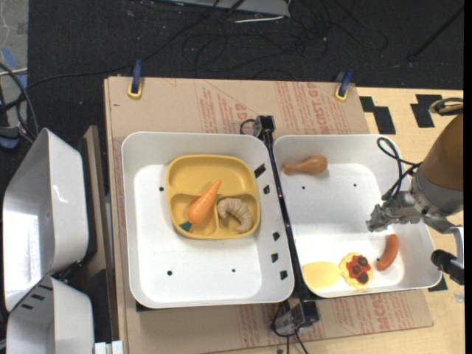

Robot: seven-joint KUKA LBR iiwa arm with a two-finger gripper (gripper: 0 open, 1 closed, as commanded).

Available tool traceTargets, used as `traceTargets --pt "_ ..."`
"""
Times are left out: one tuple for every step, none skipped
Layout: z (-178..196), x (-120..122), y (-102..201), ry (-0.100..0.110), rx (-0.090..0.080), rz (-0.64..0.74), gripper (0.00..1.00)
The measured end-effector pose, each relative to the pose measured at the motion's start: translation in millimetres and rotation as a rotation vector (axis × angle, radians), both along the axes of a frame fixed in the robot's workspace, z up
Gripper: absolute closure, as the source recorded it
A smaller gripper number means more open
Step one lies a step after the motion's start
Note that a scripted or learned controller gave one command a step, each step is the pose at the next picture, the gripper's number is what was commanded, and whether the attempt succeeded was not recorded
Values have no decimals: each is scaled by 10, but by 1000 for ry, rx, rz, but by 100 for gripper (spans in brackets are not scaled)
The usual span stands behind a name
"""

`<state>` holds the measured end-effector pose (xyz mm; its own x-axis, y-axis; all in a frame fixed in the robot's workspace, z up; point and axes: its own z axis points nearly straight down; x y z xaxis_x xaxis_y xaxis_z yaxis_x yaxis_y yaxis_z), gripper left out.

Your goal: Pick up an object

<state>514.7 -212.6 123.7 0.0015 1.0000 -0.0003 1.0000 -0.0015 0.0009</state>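
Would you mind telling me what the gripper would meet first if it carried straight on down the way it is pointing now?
Most likely the bare floor of the right bin. The gripper hangs just above and left of the sausage, so it looks set to miss it narrowly, though depth is hard to judge from this slanted view.

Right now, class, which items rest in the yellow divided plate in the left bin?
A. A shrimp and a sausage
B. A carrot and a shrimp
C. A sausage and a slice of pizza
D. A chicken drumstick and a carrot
B. The carrot and the shrimp lie in the lower compartments of the yellow plate, while the drumstick, sausage and pizza slice all sit in the right bin.
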Motion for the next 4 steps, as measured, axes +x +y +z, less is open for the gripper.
traceTargets --pt "547 67 -93 -5 -3 4 100" --pt "971 85 -89 -4 -2 5 100" --pt "1612 122 -96 -7 -3 5 100" --pt "1444 265 411 1 1 9 100"
